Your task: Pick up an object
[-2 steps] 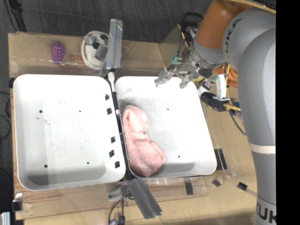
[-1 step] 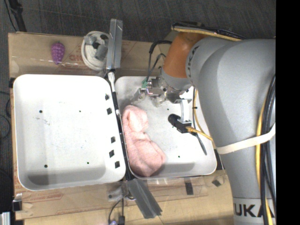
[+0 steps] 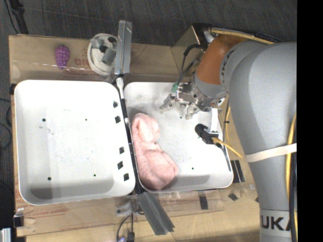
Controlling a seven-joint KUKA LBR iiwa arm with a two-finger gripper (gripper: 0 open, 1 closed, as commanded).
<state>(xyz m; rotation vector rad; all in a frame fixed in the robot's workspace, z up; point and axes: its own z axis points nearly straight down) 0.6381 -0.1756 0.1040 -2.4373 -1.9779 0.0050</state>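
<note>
Dark grey carpet-like floor runs along the top of the view, and below it a brown cardboard-coloured bench top carries both white bins. Task thing: pink cloth, a soft crumpled lump, lies in the right bin, pressed against that bin's left wall and reaching from about mid-bin down to its near edge. Nothing touches the cloth from above.

My gripper sits up and right of the pink cloth, over the upper part of the right bin, well apart from the cloth. Its fingers are spread, pointing left, with nothing between them. My grey arm with the orange band comes in right of the cloth and covers the right bin's far side. A black cable end hangs off my wrist, right of the cloth, above the bin floor.

Left of the pink cloth, across the divider with black clips, is the left bin, white floor with a few dark dots. Beyond the bins, up and left of the cloth, a purple grape-like toy lies on the bench top, and a coil of white cord sits beside a grey metal bar. Another grey bar sticks out just below the cloth, past the bins' near edge.
</note>
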